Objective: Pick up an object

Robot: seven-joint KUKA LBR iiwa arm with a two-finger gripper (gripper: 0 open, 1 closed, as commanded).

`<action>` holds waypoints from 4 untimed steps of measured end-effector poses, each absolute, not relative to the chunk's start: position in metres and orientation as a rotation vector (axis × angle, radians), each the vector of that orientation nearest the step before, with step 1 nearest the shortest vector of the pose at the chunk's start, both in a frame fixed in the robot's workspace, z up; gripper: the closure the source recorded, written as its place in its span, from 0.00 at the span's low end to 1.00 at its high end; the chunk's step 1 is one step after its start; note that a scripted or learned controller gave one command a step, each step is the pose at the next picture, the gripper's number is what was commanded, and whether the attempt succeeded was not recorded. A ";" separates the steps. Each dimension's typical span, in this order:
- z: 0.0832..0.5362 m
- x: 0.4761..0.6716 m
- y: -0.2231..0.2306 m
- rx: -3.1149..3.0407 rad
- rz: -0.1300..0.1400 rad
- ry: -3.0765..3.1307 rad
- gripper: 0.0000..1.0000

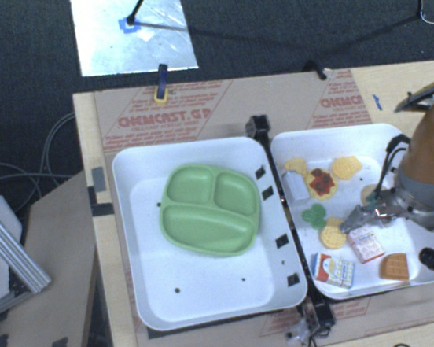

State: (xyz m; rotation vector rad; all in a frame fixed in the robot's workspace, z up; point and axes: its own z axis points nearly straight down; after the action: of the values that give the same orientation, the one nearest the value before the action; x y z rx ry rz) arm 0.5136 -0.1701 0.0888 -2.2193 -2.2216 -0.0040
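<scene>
Seemingly upright-lying carton [334,271], long axis leftward-tilted

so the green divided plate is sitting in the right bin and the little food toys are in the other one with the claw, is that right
Not quite. The camera view shows the green divided plate in the left bin, not the right. The food toys, such as the small carton, do lie in the other bin with the claw.

Light is bright and even, from overhead. Strongest glare sits on the foil sheet [133,30] at top, washed near white w/ a thin dark shadow line across it. Below the foil sheet, the left bin [150,296] and right bin [378,135] read clean white, slightly blown out, soft shadows only along inner walls. Green tray [210,209] shows faint sheen. Carpet beside the foil sheet is dark, grainy. Overall pic soft, low-res; small items lack crisp edges.
</scene>
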 end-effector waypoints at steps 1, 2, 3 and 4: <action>0.088 0.516 -0.170 -2.221 -0.007 -2.224 0.00; 0.101 0.519 -0.171 -2.231 -0.013 -2.233 1.00; 0.152 0.512 -0.167 -2.220 -0.004 -2.229 1.00; 0.212 0.512 -0.159 -2.220 -0.006 -2.232 1.00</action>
State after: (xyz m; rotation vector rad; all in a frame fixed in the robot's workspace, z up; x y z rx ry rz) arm 0.5120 -0.1591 0.2121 -2.2204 -2.2320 -0.0064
